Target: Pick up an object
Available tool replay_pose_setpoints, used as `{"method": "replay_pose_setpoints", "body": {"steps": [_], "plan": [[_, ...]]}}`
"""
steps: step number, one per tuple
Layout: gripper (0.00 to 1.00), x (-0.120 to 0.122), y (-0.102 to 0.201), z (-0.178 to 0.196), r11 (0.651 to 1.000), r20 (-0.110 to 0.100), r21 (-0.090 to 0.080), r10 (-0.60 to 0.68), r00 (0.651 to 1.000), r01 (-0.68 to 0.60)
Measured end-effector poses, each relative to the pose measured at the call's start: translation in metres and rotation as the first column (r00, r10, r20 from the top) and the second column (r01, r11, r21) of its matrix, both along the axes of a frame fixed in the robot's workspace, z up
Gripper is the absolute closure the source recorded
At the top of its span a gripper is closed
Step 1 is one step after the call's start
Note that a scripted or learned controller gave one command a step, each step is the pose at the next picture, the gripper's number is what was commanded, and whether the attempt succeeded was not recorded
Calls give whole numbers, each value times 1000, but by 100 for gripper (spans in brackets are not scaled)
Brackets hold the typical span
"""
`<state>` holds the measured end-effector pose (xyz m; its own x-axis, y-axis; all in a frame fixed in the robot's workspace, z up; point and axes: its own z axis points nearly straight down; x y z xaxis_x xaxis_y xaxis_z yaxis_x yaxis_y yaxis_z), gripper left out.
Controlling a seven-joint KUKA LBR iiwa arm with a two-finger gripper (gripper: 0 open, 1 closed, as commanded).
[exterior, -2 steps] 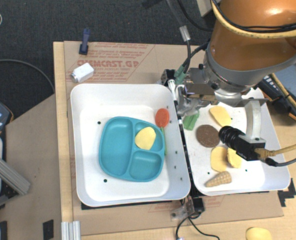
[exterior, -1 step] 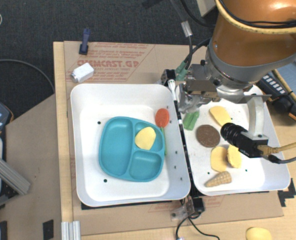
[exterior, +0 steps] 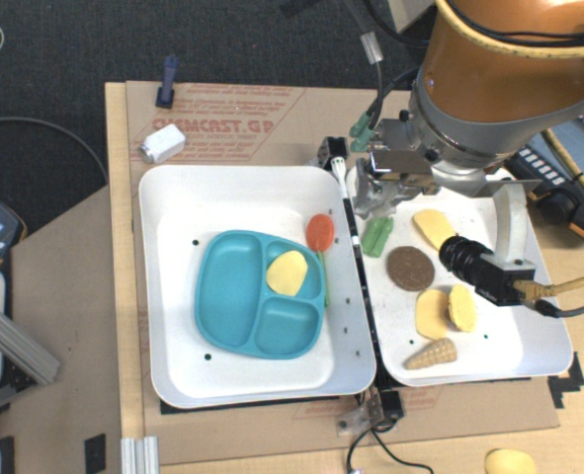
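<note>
My gripper (exterior: 374,205) hangs over the top left corner of the right bin (exterior: 534,355), close to the wall between the bins. Just below it lies a green piece (exterior: 376,237); whether it touches the piece cannot be made out. In the same bin are a brown disc (exterior: 409,268), a yellow slice (exterior: 432,227), two yellow pieces (exterior: 431,312) (exterior: 462,307) and a pale cone (exterior: 430,354). The left bin (exterior: 163,265) holds a blue divided plate (exterior: 232,294) bearing a yellow item (exterior: 288,273), with an orange-red item (exterior: 320,232) beside it.
The arm's large orange-banded body covers the top of the right bin. On the cardboard behind the left bin lie a small white block (exterior: 163,144) and a blue clip (exterior: 166,82). A yellow object (exterior: 509,460) sits off the bench at the bottom right.
</note>
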<state>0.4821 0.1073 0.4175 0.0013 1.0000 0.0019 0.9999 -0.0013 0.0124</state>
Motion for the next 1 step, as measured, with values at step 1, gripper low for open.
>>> {"method": "replay_pose_setpoints", "body": {"steps": [1], "plan": [[100, 1, 0, 10, 1000, 3, 0, 0, 1000, 0]]}}
